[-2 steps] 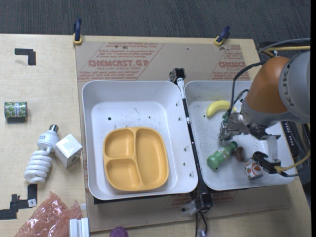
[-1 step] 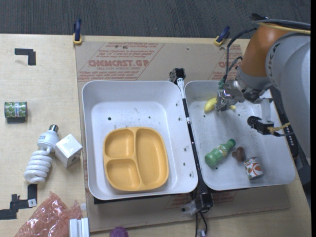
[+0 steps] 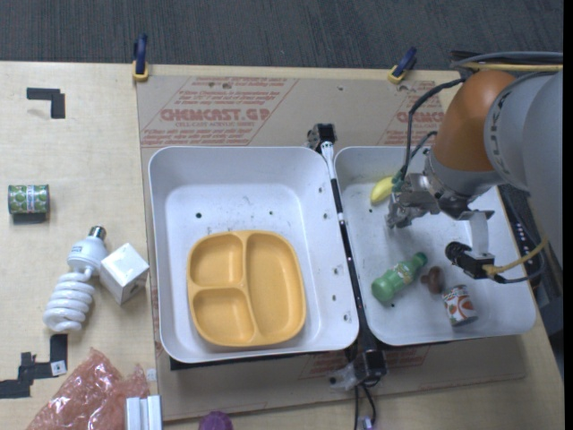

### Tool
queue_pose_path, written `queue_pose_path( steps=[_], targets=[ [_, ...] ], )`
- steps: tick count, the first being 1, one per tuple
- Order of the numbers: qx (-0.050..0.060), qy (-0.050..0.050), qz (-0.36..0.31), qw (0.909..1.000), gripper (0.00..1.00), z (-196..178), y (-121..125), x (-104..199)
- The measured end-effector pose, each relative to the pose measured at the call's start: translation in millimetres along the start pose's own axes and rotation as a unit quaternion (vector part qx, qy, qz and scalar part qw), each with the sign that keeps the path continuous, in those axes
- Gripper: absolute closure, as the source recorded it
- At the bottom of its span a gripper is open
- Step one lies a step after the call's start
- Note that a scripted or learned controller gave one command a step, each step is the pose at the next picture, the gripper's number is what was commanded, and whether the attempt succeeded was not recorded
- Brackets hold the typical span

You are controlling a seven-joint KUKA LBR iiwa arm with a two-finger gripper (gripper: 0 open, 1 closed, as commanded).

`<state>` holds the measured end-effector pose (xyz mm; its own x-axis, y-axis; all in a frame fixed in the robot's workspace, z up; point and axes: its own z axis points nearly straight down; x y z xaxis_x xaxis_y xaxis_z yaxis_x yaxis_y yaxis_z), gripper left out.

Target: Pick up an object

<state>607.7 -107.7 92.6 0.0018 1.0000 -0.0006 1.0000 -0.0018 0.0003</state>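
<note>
**One fixed camera looking down on the bench at a slant**

A single camera is sitting above the bench and looking down at a slant, taking in both bins whole. The left bin [image 3: 170, 240] is lying well off to the left of the jaws, while the right bin [image 3: 501, 316] is spreading out beneath them. The arm [image 3: 501, 124] is reaching in from the frame's right, behind the gripper [image 3: 403, 209]. The view is standing far enough back that bench surface is showing past the bins on the left.
</note>
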Motion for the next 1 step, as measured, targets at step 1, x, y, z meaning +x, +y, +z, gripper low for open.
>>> queue_pose_path(
  steps=[1],
  targets=[
    [0.000,0.000,0.000,1.0000,0.00,0.1,-32.0,13.4]
  ],
)
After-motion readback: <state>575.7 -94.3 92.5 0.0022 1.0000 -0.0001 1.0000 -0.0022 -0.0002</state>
